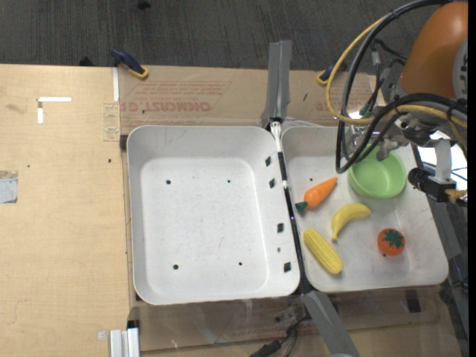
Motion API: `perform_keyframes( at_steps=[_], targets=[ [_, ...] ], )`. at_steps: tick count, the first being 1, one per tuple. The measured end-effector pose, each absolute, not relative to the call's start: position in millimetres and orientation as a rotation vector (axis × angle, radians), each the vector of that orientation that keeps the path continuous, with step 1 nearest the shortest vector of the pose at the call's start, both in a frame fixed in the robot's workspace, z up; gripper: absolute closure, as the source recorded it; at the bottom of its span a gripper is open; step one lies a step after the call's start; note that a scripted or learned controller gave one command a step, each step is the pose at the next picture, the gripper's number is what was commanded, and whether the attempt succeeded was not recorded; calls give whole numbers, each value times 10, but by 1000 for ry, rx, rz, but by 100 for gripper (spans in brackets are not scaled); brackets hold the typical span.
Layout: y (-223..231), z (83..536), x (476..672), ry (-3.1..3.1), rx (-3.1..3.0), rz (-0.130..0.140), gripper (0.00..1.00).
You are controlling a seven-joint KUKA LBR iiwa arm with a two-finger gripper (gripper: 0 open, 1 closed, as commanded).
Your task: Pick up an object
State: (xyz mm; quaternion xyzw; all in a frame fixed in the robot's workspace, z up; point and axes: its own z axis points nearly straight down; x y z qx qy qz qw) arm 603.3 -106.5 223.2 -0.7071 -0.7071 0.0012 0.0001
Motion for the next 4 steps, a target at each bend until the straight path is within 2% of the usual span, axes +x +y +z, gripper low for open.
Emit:
perform_keyframes(
  at_steps=[1,2,3,4],
  targets=[
    [-1572,1452,5363,-2260,-2181,4,0],
    [-1972,907,4761,-2160,-2278,4,0],
    [-1980,998,4760,-2156,-2282,5,100],
    [-2192,2186,5106,-2374,-2058,2,100]
  ],
)
